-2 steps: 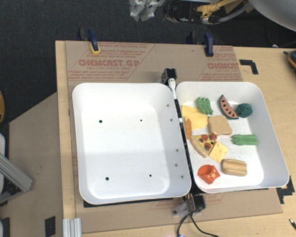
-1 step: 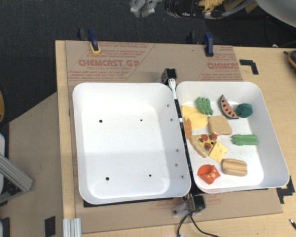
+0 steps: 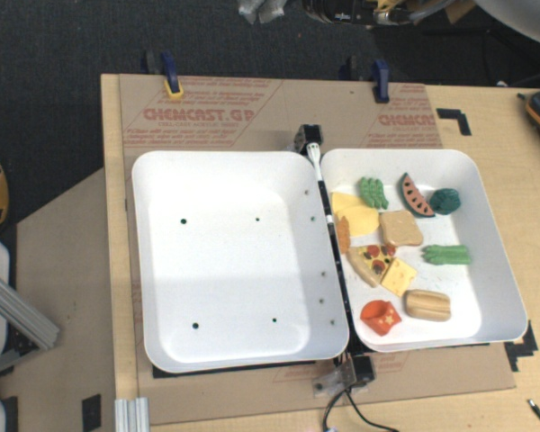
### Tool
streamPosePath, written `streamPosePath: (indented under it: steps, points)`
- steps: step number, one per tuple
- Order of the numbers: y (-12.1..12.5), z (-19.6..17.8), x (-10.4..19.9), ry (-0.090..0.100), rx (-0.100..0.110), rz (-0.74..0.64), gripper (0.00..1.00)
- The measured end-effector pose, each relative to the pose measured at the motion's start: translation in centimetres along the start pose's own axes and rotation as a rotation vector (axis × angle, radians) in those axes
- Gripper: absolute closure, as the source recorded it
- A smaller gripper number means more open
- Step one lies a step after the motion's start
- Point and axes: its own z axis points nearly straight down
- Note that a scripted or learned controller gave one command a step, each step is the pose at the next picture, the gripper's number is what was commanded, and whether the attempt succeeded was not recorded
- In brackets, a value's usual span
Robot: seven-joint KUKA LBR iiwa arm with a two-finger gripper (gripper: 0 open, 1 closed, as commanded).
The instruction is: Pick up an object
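Observation:
The right bin [image 3: 495,268] holds several toy foods. Among them are a green leafy piece [image 3: 372,192], a watermelon slice [image 3: 415,195], a teal ball [image 3: 446,201], yellow cheese [image 3: 355,216], a bread slice [image 3: 400,229], a pizza slice [image 3: 372,264], a red pepper [image 3: 380,316] and a bread roll [image 3: 427,305]. My gripper [image 3: 263,0] hangs at the top edge of the view, beyond the bench and far from both bins. Nothing is visibly held in it.
The left bin [image 3: 144,241] lies beside the right one, the two rims touching along the middle. Two blue clamps [image 3: 171,70] [image 3: 380,77] hold the cardboard base at the back. A cable [image 3: 351,403] trails off the front edge.

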Motion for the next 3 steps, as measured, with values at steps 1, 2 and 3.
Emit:
streamPosePath:
  steps: [1,2,3]
  points:
    - [3.3,16.5,-0.5,-0.010,0.033,0.009,1.00]
    - [4.1,2.0,-0.3,0.001,-0.002,0.004,1.00]
    - [-2.0,12.4,-7.8,-0.009,0.027,0.013,1.00]
